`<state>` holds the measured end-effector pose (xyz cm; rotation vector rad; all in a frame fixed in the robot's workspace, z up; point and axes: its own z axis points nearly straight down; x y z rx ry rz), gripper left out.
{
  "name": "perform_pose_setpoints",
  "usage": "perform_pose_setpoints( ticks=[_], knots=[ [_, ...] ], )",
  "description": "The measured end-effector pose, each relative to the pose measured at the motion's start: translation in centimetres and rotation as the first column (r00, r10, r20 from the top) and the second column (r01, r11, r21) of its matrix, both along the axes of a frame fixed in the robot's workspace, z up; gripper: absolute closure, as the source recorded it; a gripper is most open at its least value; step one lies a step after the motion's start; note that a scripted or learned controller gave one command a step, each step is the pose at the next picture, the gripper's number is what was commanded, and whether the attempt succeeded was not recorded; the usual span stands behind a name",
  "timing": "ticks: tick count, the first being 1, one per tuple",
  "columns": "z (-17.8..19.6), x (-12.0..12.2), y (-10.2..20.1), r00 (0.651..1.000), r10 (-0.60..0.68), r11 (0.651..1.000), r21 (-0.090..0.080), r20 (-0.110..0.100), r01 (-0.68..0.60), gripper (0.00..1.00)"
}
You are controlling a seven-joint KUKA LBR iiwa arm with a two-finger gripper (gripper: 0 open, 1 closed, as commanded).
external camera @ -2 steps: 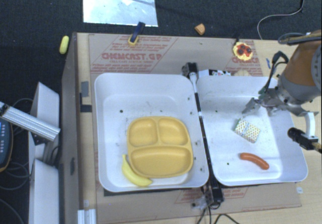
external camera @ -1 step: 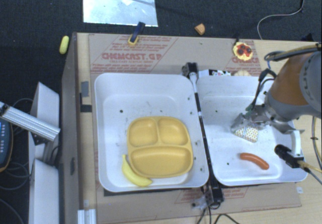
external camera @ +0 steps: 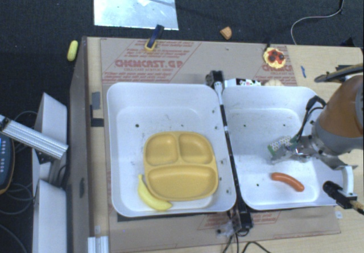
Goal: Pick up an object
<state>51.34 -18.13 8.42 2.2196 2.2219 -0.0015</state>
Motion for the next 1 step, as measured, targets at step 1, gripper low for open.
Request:
perform_pose_setpoints(
  ticks=[1],
  knots=[
    [1.08, 0.14, 0.05, 1.0, 0.002, 1.0, 0.0, 0.004, -0.002, 1.0]
  ],
)
